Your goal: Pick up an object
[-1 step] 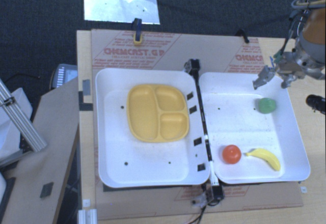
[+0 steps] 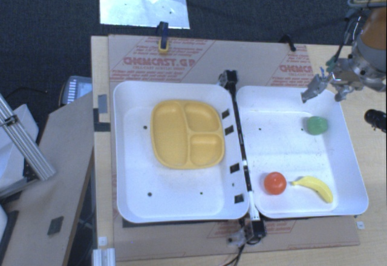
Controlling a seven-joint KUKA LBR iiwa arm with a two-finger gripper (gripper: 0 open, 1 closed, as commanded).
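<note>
The bench (image 2: 199, 56) carries two shallow white bins side by side, touching along a black seam. The left bin (image 2: 130, 198) holds a yellow divided tray (image 2: 186, 133), lying flat near its middle, with one large compartment on the left and two smaller ones on the right.

The right bin (image 2: 351, 192) holds three small things. A banana (image 2: 315, 187) lies near the front edge, its long axis running from upper left to lower right, the thin stem end pointing left toward the orange-red ball (image 2: 274, 183) just beside it; the two look close to touching, though I cannot tell if they do. A green ball (image 2: 315, 125) sits well apart from them, nearer the bin's back right.

The arm comes in at the upper right, and the gripper (image 2: 323, 89) hangs over the back edge of the right bin, above and just left of the green ball. Its two fingers are spread apart with nothing between them.
</note>
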